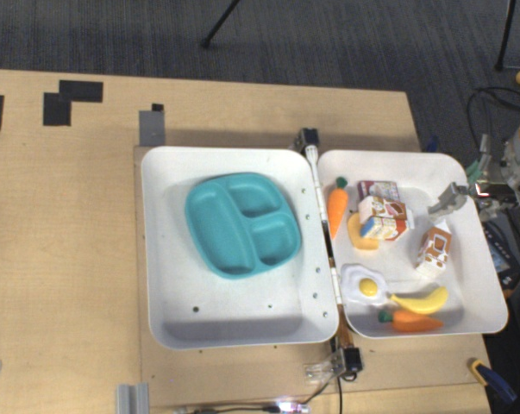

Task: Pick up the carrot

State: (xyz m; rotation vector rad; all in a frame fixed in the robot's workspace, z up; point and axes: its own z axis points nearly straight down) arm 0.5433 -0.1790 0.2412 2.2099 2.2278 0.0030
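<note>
- 1 carrot (337,209) is seen lying against the left wall of the right bin (477,231).
- The hand (449,199) is poised above that bin's right side; whether its grip is apart or together cannot be told.

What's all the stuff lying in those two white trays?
white bins: two, side by side on the bench
divided plate: one, teal, left bin
carrots: two, orange; one by right bin's left wall, one at its near edge
banana: one, yellow, beside the near carrot
fried egg: one, white and yellow
small cartons: three, white and brown, right bin
end effector: one, grey, over right bin's far right side
</note>
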